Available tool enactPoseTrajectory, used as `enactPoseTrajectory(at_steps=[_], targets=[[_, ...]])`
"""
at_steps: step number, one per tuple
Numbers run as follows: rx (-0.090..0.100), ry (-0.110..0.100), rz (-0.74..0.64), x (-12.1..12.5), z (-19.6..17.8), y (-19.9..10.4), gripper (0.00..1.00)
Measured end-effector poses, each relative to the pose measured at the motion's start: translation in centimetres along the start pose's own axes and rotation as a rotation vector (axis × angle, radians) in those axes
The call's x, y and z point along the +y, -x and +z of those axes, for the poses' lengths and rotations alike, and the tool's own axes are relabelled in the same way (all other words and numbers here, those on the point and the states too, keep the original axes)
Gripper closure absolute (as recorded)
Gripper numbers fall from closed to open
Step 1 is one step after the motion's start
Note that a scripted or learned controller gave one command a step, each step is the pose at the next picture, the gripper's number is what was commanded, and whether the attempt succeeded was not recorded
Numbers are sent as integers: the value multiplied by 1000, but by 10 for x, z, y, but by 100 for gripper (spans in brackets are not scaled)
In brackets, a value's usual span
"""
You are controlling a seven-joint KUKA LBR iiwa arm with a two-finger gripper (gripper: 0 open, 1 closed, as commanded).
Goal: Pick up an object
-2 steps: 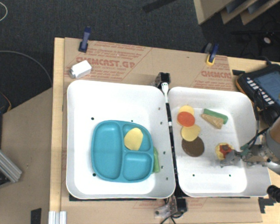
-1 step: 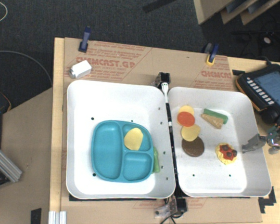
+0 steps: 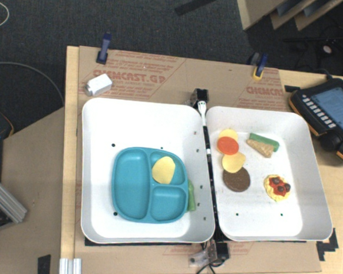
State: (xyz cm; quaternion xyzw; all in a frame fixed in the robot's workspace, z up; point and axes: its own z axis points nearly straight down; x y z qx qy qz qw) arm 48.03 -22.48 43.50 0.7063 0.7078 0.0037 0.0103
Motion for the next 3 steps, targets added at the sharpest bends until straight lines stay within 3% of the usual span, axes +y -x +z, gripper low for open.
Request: enactPoseTrajectory(at_steps=[1, 2, 3], targets=[[14, -23, -14, -1, 34, -150, 0], [12, -28, -8, -3, 110, -248, 0], [9, -17, 2, -2, 95, -242, 100]])
